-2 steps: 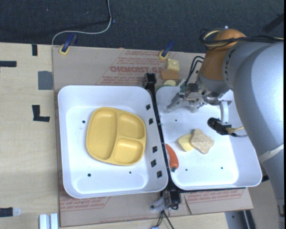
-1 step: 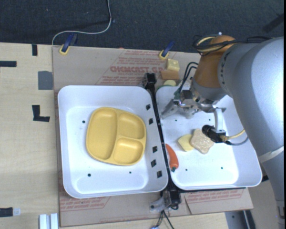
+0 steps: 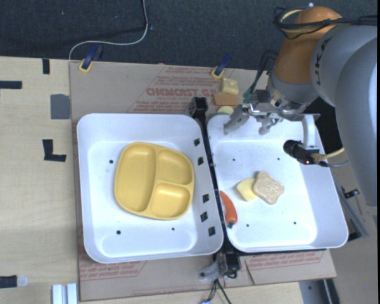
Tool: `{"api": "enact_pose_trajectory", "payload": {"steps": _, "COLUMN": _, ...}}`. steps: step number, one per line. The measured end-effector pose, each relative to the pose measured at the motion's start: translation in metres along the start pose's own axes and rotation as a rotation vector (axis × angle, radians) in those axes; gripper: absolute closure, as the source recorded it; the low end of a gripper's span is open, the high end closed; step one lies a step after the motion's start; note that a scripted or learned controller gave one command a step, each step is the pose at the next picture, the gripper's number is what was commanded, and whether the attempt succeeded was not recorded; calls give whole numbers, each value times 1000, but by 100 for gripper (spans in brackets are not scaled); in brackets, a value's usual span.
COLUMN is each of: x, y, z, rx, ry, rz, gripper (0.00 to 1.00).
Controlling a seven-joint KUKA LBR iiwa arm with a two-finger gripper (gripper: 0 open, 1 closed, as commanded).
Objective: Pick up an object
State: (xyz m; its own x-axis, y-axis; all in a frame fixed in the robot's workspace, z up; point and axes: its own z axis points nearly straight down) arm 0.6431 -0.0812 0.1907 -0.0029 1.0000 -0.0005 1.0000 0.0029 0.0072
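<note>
My fingers (image 3: 252, 120) hang spread and empty over the right white bin's (image 3: 304, 233) far rim; the tan toast-shaped piece (image 3: 268, 188) overlaps the yellow wedge (image 3: 245, 189), so I may nudge both apart.

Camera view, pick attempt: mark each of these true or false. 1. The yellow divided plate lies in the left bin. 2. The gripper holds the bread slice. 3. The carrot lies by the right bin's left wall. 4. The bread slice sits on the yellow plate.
1. True: the yellow divided plate lies in the left bin.
2. False: the gripper hangs open at the right bin's far edge, and the bread slice lies apart from it.
3. True: the carrot lies there.
4. False: it lies in the right bin, overlapping a pale yellow piece.
</note>
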Motion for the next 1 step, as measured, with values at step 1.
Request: {"api": "enact_pose_trajectory", "payload": {"steps": 1, "x": -26, "y": -64, "z": 98, "rx": 21, "ry": 1, "rz": 6, "gripper": 0}}
